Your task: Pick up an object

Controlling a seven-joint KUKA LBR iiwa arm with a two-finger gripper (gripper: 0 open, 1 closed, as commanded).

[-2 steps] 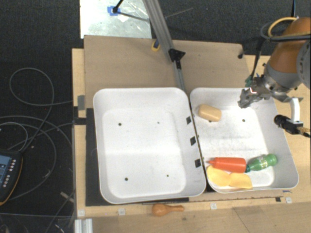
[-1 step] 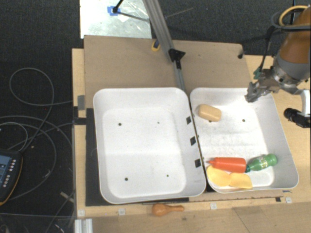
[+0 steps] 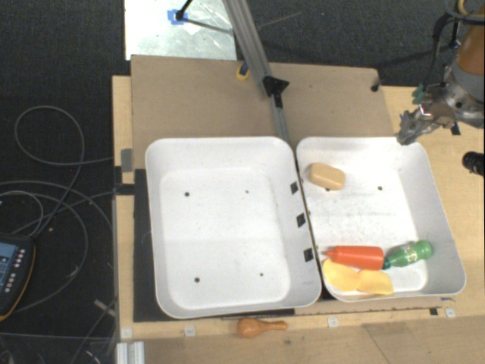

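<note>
A light wooden bench (image 3: 356,340) stands on dark carpeted floor (image 3: 61,51), where thin black cables (image 3: 45,165) loop near the bench's left edge.

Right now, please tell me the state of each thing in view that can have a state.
pincer: above the far right corner of the right bin, holding nothing.
right bin: holds four things.
beige block: lying apart from the others, near the divider.
orange carrot: lying on its side, touching the green bottle.
green bottle: lying on its side.
yellow pieces: lying flat at the near edge.
left bin: flat on the bench.
</note>
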